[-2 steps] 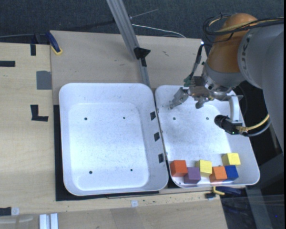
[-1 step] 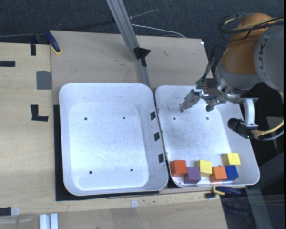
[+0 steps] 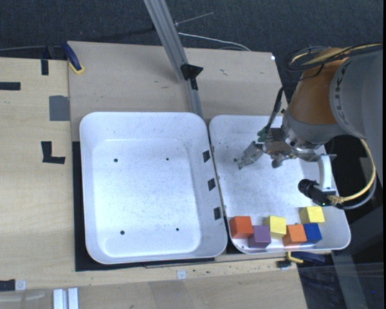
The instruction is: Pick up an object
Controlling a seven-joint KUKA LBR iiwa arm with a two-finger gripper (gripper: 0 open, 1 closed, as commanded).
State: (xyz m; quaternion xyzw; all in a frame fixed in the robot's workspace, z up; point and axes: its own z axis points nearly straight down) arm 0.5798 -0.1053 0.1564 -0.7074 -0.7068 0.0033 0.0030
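Several small blocks lie along the near edge of the right bin (image 3: pixel 244 134): an orange block (image 3: pixel 241 226), a purple block (image 3: pixel 261 235), a yellow block (image 3: pixel 278 225), a second orange block (image 3: pixel 296 234), a blue block (image 3: pixel 312 232) and another yellow block (image 3: pixel 313 215). My gripper (image 3: pixel 262 158) hangs over the middle of the right bin, well behind the blocks. Its two fingers are spread apart with nothing between them.
The left bin (image 3: pixel 90 140) stands beside the right one. A slanted metal pole (image 3: pixel 170 37) rises behind the bins. The arm's grey body and orange band (image 3: pixel 315 102) cover the right bin's far right corner. A black cable (image 3: pixel 354 195) loops by its right side.
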